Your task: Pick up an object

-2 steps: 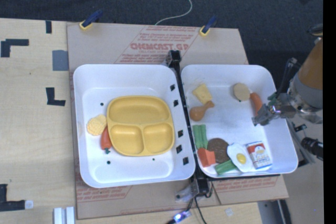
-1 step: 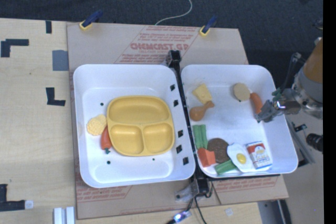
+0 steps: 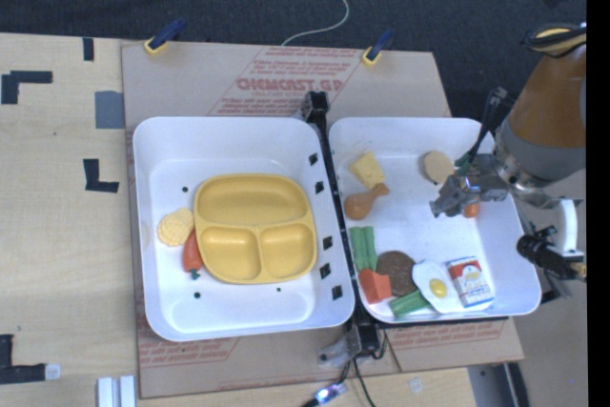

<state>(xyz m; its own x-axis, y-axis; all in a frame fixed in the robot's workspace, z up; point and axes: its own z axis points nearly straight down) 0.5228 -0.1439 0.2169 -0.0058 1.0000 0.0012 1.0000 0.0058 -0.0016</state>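
Within the right-hand shallow white plastic bin (image 3: 496, 286), near its right edge, the dark two-finger gripper (image 3: 456, 202), its state indiscernible, should be lowered squarely over a small orange object (image 3: 471, 211).

We see red printing on the cardboard sheet (image 3: 286, 86) under the two bins, at twelve o'clock from the left bin (image 3: 152, 148). It stands upside down to us; the largest line seems to read "CHEMCAST GP", though we cannot be sure, and the smaller lines are too blurred. The small red-and-white carton (image 3: 469, 282), at five o'clock in the right bin (image 3: 515, 234), bears markings we cannot read.
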